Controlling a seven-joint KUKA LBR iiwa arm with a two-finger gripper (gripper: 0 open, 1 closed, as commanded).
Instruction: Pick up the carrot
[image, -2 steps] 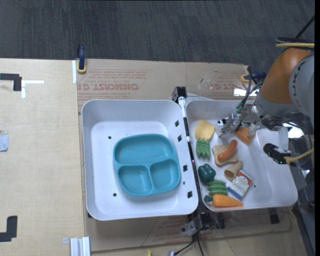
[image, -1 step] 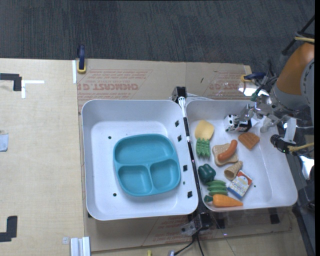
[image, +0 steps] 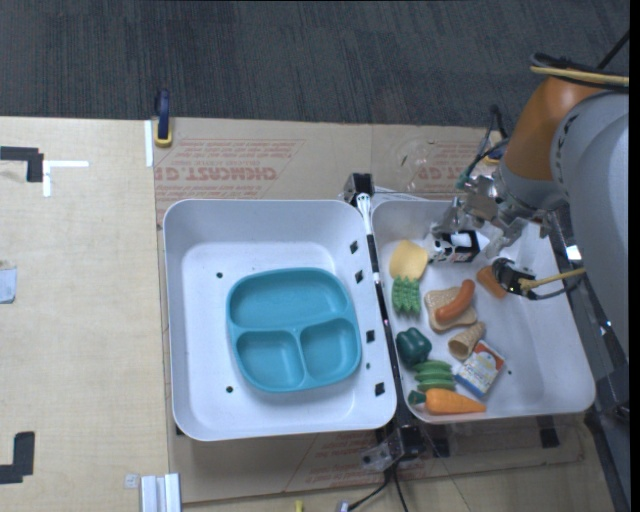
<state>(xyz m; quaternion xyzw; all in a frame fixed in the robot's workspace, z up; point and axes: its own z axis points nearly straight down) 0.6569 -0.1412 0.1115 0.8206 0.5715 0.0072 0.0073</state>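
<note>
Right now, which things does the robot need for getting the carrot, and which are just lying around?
Needed:
carrot
gripper

Just lying around:
blue plate
sausage
bread
green pepper
yellow food
small box

Even, diffuse overhead light; scene bright, colours natural. Shadows soft and short: faint grey rim inside left bin (image: 190, 330), small dark shadow under its lower edge. White bin walls near blown-out, little surface detail, no hard glare spots. Teal divided plate (image: 293, 328) shows mild sheen, gentle shading in its compartments. Dark floor along top dim, slightly noisy. Overall focus soft, fine detail smeared; print on cardboard sheet (image: 225, 165) barely legible. Small items in right bin (image: 545, 385) fuzzy-edged. Arm (image: 590, 130) at right edge large, softly blurred.
</note>
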